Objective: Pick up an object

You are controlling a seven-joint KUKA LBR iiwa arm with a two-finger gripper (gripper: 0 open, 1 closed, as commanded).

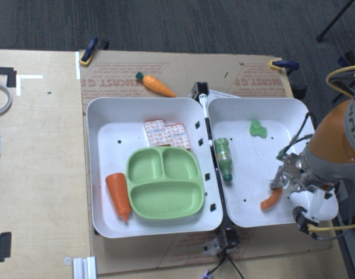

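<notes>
Camera view has the grey two-finger gripper (278,182) low in the right white bin (247,217), just above a small orange sausage-shaped toy (271,199); its grip I cannot tell; closing and lifting looks next.

We cannot resolve the hand (280,182) against the right bin (241,211): its fingertips blur into the small orange object (270,200) there. The arm (337,147) beyond that bin is cropped by the frame edge.

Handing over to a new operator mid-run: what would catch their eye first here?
The green divided plate dominates the left bin, with an orange bottle beside it. In the right bin, the tool sits low over a small orange sausage-like piece near the right wall.
</notes>
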